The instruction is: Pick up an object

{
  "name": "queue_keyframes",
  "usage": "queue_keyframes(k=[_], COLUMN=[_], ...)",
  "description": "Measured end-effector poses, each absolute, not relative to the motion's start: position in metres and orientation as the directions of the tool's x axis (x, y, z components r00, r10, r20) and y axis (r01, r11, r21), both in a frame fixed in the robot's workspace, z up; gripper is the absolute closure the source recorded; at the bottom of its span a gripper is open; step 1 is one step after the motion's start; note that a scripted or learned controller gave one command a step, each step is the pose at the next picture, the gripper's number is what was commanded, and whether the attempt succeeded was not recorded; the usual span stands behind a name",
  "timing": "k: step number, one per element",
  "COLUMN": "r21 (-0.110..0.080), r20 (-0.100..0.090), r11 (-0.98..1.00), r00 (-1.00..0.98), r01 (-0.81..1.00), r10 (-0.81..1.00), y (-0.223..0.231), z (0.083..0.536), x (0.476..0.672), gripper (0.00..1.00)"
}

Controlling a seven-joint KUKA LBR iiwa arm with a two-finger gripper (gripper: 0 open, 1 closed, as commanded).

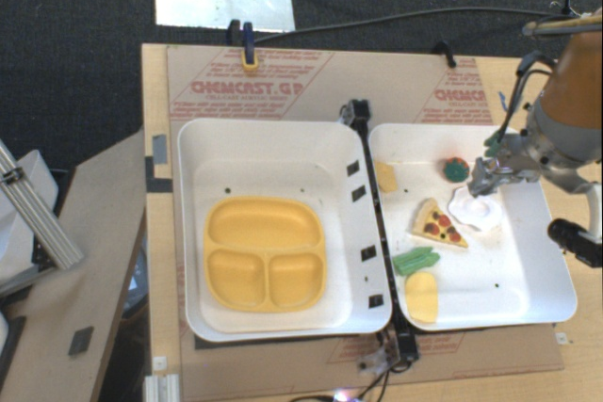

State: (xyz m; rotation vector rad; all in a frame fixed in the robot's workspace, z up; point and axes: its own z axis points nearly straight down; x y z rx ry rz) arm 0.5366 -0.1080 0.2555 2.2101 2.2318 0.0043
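In the right bin (528, 297) lie a pizza slice (439, 225), a crumpled white object (476, 210), a green round piece (457, 169), a green bean-like piece (415, 260), a pale yellow piece (421, 296) and a small yellow piece (385, 177) by the divider. My gripper (484, 178) hangs over the bin's upper right part, right above the white object and next to the green round piece. Its tips sit close to the white object; nothing shows between them.
The left bin (203, 155) holds a yellow divided tray (265, 251). The arm's grey body and orange band (575, 89) reach in from the right over the right bin's far corner. A black cable runs along the bench's back.
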Motion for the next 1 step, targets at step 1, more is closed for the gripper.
queue_keyframes(k=[1], r21=[0.002], r20=[0.001], r11=[0.009], r00=[-0.009], r01=[1.000], r10=[1.000], y=[-0.0528], z=[0.2602], x=[0.5331], gripper=[1.00])
